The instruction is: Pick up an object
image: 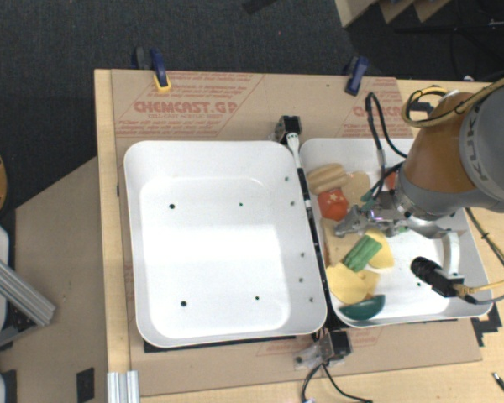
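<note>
Right bin holds a green block near the hand, its grip unclear.

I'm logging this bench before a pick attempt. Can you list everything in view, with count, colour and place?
left bin: one, white, left on the board
right bin: one, white, right on the board
board: one, brown with red lettering, under both bins
clamps: two, blue, board's far edge
tan piece: one, tan, right bin's far end
red piece: one, red, beside the tan piece
green piece: one, green, right bin's middle
yellow pieces: apparently two, yellow, by the green piece
teal piece: one, dark teal, right bin's near edge
arm: one, grey with orange band, from the right
tool: one, grey, over the right bin
</note>
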You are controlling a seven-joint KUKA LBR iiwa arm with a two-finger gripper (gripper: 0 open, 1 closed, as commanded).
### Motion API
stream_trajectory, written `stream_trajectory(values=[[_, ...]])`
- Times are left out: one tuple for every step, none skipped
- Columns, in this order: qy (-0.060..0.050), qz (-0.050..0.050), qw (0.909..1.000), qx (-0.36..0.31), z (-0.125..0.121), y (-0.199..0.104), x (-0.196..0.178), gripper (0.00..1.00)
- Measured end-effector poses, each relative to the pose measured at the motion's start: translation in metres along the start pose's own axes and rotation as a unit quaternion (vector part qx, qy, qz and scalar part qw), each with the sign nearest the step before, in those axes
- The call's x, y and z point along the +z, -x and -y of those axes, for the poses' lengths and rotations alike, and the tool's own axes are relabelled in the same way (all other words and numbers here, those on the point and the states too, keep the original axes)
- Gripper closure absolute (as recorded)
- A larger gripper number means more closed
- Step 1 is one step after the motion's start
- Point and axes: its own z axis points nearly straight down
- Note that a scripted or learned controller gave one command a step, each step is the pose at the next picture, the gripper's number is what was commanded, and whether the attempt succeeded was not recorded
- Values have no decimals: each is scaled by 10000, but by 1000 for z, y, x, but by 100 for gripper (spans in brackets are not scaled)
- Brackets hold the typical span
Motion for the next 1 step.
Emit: stream_trajectory(values=[[53,16,10000,-8,-2,0,-16,100]])
